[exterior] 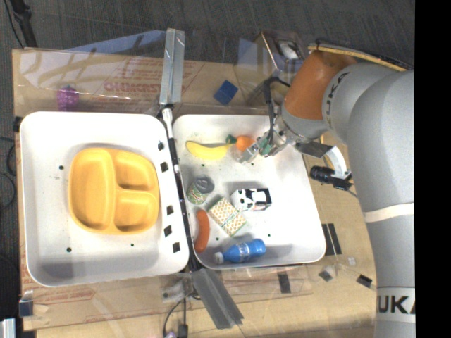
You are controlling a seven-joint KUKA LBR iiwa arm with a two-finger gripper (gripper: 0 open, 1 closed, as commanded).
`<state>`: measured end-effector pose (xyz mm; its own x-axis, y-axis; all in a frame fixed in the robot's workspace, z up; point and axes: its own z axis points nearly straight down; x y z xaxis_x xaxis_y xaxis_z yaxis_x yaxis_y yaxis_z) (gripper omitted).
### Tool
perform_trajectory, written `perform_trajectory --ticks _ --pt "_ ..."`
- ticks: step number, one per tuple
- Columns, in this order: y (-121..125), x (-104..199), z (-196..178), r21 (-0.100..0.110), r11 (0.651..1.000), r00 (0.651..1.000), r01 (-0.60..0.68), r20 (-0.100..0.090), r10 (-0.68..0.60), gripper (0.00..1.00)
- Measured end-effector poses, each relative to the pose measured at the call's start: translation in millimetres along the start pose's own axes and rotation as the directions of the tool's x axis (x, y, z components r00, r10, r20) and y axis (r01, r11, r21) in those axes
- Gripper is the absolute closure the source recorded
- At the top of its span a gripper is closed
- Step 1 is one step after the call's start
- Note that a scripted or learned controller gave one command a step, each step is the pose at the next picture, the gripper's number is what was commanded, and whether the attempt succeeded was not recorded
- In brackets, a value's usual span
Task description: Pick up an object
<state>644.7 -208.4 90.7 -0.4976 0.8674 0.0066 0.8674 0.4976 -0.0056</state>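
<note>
Orange fruit [244, 144] beside my jaws [263, 146], far edge right bin [310, 210]; grip state unclear; banana [206, 150] may get nudged.

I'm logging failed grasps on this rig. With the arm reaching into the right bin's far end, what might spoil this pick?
1. The gripper sits beside the orange piece and banana, which lie close together; it may nudge one while taking the other.
2. Both lie near the right bin's far wall, so a pushed item may jam there.
</note>
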Motion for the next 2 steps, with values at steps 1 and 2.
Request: perform_trajectory --ticks 1,2 --pt "24.7 18.8 -114.5 -0.008 0.976 0.976 -0.219 0.006 0.219 1.0" --pt "-2.3 19.6 -1.5 -0.004 0.994 0.994 0.111 0.007 -0.111 1.0"
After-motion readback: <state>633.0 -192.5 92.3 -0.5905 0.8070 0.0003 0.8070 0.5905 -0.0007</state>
